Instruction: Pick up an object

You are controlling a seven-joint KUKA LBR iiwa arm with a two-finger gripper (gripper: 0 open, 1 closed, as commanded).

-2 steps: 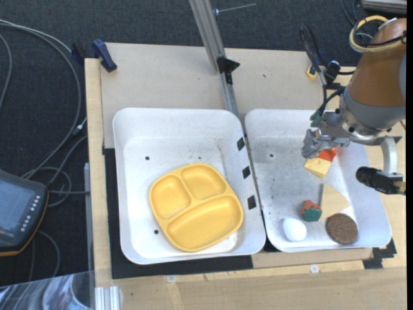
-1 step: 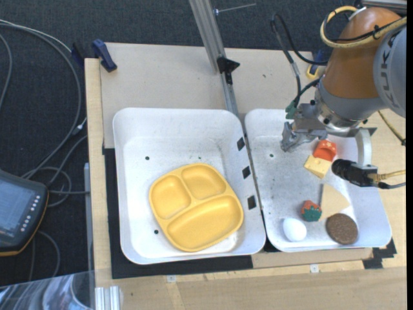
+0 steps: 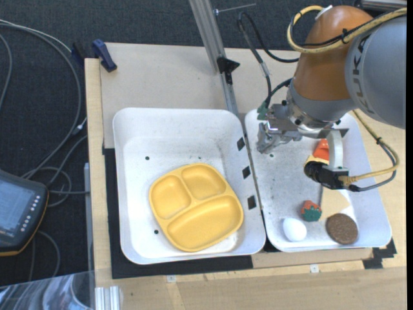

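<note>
- Four small things lie in the right bin (image 3: 381, 221), all toward its five o'clock end: a white egg (image 3: 295, 229), a brown cookie (image 3: 341, 228), a little red and green toy (image 3: 312, 210), and an orange piece (image 3: 321, 150) up at about three o'clock, partly hidden by the arm.
- Any of these would do for the pick; the egg and the cookie look easiest to me, since each lies apart from its neighbours with bare bin floor around it.
- The gripper (image 3: 268, 142) hangs over the bin's eleven o'clock corner, well apart from all four, with nothing between its fingers.
- To do the step well, I judge it should travel toward five o'clock, centre over one thing, then come straight down, keeping clear of the bin wall.
- The egg is round and may roll away under a skewed squeeze; the flat cookie calls for a low grip.
- Whether the jaws stand apart or together, I cannot tell at this slant.
- The arm (image 3: 335, 50) reaches in from three o'clock, its orange band bent down over the bin and the wrist pointing down.
- One yellow divided plate (image 3: 195, 206) sits in the left bin (image 3: 129, 134), untouched.
</note>
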